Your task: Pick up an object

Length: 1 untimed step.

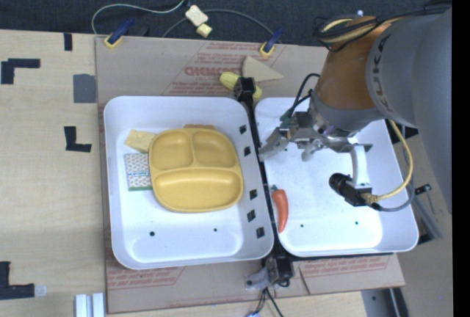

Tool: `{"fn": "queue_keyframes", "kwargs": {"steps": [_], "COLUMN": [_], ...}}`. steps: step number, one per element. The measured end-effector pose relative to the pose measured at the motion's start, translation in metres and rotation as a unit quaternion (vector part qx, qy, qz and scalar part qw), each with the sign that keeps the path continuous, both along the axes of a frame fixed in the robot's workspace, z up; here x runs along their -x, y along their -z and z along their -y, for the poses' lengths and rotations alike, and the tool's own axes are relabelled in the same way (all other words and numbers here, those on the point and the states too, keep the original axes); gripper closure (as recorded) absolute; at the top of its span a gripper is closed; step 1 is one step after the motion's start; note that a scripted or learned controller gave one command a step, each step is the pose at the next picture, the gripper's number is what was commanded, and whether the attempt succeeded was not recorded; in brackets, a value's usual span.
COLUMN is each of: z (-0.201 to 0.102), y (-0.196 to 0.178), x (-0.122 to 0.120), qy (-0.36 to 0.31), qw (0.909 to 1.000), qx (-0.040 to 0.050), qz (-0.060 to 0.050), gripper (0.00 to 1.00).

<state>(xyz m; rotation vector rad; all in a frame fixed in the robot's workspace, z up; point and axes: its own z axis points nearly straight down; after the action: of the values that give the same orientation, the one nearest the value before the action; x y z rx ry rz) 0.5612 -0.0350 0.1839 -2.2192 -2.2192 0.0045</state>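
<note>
An orange carrot [280, 209] lies in the right bin [345, 238], tight against its left wall. My gripper [288, 150] hangs over the upper left part of that bin, above the carrot in the view and apart from it. Its fingers [269, 146] are spread open and nothing sits between them. In the left bin [183, 246] a yellow divided plate [197, 169] lies flat. A checkered pad [136, 170] and a pale yellow piece [138, 139] rest beside the plate's left rim.
A black divider [255, 161] with clips runs between the two bins. A black fitting on a yellow cable [347, 188] hangs from the arm over the right bin. A yellow item [230, 78] and a tan wedge [261, 70] lie behind the bins.
</note>
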Motion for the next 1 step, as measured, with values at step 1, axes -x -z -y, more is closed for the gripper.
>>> {"fn": "queue_keyframes", "kwargs": {"steps": [1], "z": [0.0306], "y": [0.0002], "x": [0.0815], "qy": [0.002], "qw": [1.0000], "qx": [0.0003], "qz": [-0.002], "gripper": [0.00]}}
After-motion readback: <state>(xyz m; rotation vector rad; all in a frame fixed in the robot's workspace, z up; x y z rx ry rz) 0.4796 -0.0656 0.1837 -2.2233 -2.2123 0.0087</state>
